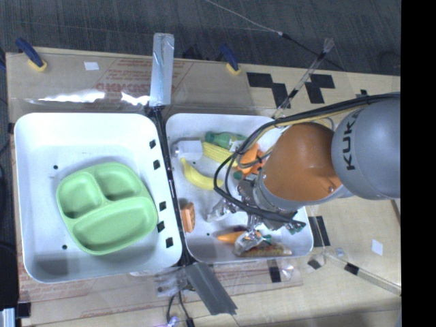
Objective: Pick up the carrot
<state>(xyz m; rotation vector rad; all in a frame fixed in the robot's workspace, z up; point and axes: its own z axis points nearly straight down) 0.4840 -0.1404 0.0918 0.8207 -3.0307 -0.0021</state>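
Below the orange band of the grey arm [303,162], you see the two-finger gripper [253,237] lowered into the right-hand shallow white bin [204,251], presumably to reach the small orange carrot [228,236] lying just beside it on the bin floor; whether it grasps anything cannot be told. Left of the arm lie a yellow banana [196,177], a yellow corn cob [216,152] and an orange packet [187,216]. Farther left, the second white bin [34,148] holds a green divided plate [105,206]. Both bins rest on a cardboard-covered bench [354,278].

A divided plate [105,206] lies in the left bin [41,135]; toys crowd the right bin [178,125].
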